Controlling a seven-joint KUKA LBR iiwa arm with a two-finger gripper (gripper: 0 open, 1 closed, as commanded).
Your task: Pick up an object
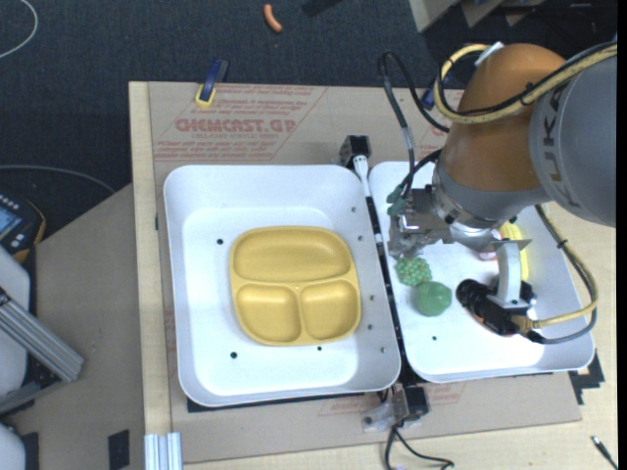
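The grey arm with its orange band (509, 116) fills the upper right. The left white bin (186, 262) holds a yellow three-compartment plastic tray (294, 284). In the right white bin (470, 355), the gripper (409, 248) (finger state hidden) hovers just above two green lumpy objects (423, 284).

We're seeing the grey two-finger gripper (409, 246) hanging over the right white bin (558, 346), just above a bumpy green ball (413, 270); a yellow three-compartment tray (294, 284) is sitting in the left white bin (191, 262).
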